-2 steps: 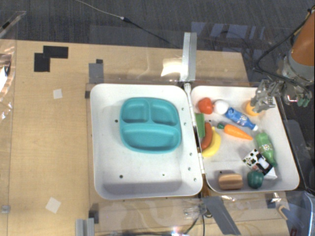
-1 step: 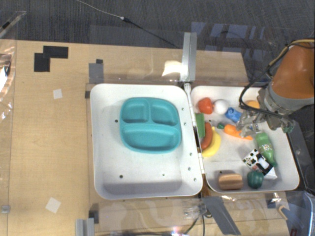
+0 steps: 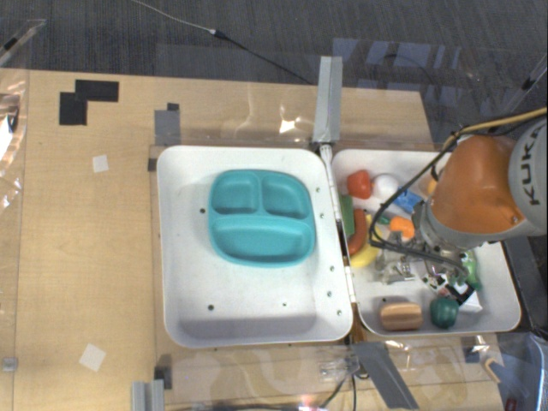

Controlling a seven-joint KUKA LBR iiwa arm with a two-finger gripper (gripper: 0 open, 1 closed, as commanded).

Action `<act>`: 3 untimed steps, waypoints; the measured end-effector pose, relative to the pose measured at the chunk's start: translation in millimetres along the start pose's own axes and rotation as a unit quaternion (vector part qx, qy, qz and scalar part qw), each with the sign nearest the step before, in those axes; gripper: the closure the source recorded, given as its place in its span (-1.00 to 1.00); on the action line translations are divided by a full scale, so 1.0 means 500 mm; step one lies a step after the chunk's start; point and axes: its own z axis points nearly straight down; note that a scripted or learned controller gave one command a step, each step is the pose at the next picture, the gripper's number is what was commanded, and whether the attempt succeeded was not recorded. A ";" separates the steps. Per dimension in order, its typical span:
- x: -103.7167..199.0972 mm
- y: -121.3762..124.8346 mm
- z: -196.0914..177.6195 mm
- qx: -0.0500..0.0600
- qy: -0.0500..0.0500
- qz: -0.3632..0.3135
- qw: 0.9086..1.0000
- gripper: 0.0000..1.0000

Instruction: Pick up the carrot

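Nearest, along the near edge of the right bin (image 3: 505, 319): a brown bread-like piece (image 3: 401, 315) and, just beside it toward the near right corner, a dark green round item (image 3: 443, 312).

Just beyond those, low over the middle of that bin: the gripper (image 3: 421, 268), a tangle of metal parts under the orange band (image 3: 475, 187), reaching in from the right edge. Cannot tell whether wide or narrow (too cluttered and too small to read). Nothing seen held.

To its left, toward the bin's left edge: a yellow banana-like piece (image 3: 363, 253), then what looks to be the carrot (image 3: 378, 227), orange and elongated, lying on the bin floor, near the gripper but apart from it. Hard against the left edge, a long green piece (image 3: 347, 212).

Farther back: a blue item (image 3: 409, 202), then toward the far left corner a red tomato-like ball (image 3: 359, 183) with a white ball (image 3: 387, 184) beside it.

Across the divider, in the middle of the left bin (image 3: 180, 315): a teal divided plate (image 3: 261, 217).

Likely trouble from here: crowding. With yellow, green and blue neighbours packed so close around the carrot, easy to close on the wrong piece, or on two at once. Also possible: a descent slightly off the long axis, nudging the carrot toward the left wall and out of easy reach, or pinching only its tip and losing it on the lift.
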 end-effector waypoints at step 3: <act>-0.061 -0.030 0.002 0.001 0.000 0.431 0.903 -1.00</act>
